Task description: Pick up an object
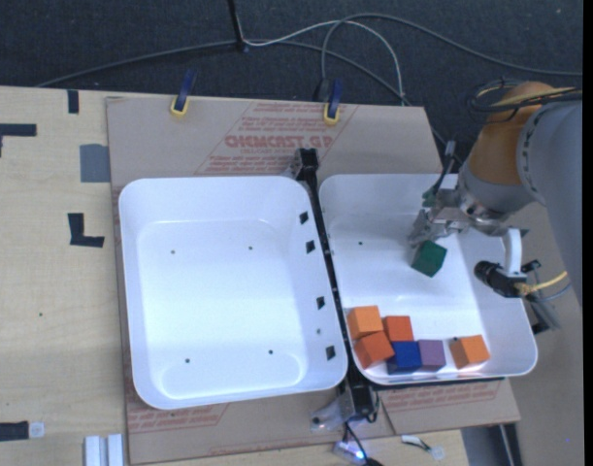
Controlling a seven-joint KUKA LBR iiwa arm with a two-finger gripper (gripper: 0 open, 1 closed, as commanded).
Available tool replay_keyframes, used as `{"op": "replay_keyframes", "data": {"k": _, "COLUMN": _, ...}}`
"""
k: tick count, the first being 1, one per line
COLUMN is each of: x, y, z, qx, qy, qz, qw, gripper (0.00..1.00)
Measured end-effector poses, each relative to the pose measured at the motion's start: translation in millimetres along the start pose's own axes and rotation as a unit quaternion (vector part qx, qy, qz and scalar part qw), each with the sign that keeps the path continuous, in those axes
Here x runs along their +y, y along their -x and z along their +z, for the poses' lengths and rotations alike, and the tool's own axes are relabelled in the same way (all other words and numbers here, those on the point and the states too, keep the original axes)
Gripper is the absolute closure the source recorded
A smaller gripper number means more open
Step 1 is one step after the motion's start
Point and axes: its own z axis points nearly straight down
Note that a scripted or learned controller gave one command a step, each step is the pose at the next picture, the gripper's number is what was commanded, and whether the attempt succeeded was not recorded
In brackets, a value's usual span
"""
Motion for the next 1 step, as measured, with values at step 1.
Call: {"op": "replay_keyframes", "data": {"k": 1, "x": -0.1, "y": 0.2, "z": 0.4, "qx": 0.0, "qy": 0.0, "qz": 0.0, "qw": 1.0, "gripper": 0.0}}
